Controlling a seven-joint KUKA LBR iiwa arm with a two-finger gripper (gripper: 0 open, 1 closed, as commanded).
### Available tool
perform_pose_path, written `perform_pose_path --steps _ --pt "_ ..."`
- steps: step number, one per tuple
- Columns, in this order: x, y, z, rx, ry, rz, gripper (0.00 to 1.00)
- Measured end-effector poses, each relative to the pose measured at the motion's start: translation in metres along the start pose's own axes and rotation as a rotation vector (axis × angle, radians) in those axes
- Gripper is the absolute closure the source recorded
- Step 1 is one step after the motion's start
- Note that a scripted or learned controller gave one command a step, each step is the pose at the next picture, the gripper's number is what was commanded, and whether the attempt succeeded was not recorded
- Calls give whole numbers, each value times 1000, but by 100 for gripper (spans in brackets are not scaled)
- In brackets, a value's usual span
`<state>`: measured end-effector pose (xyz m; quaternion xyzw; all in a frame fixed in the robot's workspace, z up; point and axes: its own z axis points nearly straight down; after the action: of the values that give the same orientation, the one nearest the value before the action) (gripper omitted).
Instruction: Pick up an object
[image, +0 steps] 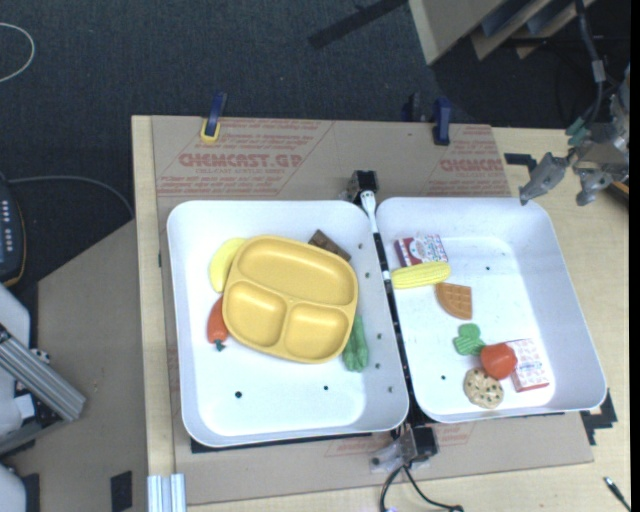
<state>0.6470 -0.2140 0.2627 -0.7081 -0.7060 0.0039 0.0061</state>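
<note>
Hand (558, 183): fingers apart, empty, above right bin's (556, 248) far right corner. Corn (420, 274): down-left of hand, long axis across the bin.

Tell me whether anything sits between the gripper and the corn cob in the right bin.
Nothing visible does. The gripper hovers past the right bin's far corner, and bare bin floor separates it from the corn cob.

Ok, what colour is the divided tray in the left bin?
Yellow. The tray shows best in the camera view, lying in the left bin.
</note>
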Motion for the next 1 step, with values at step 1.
perform_pose_path --steps 1 --pt "1 2 -9 -14 -3 -3 0"
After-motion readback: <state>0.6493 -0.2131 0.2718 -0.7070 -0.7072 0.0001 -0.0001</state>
